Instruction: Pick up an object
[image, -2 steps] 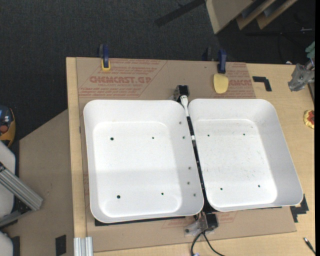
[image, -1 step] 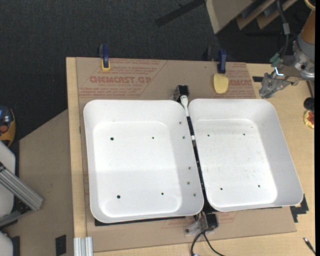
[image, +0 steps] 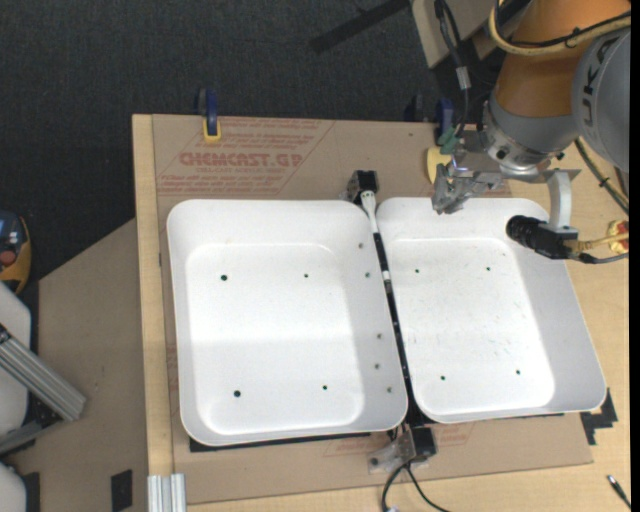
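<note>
My gripper (image: 447, 197) hangs from the grey wrist with the orange band, over the back left corner of the right white bin (image: 560, 330). It sits just above the bin's far rim, close to the divider between the two bins. The left white bin (image: 190, 300) lies apart from it, on the other side of the divider. The white floors of both bins carry small dark dots.
A black strip (image: 385, 290) runs between the bins. A black fitting with a cable (image: 540, 238) juts over the right bin's far right edge. Blue clamps (image: 208, 110) hold the cardboard base at the back. A pale yellow piece (image: 436, 165) sits behind the gripper.
</note>
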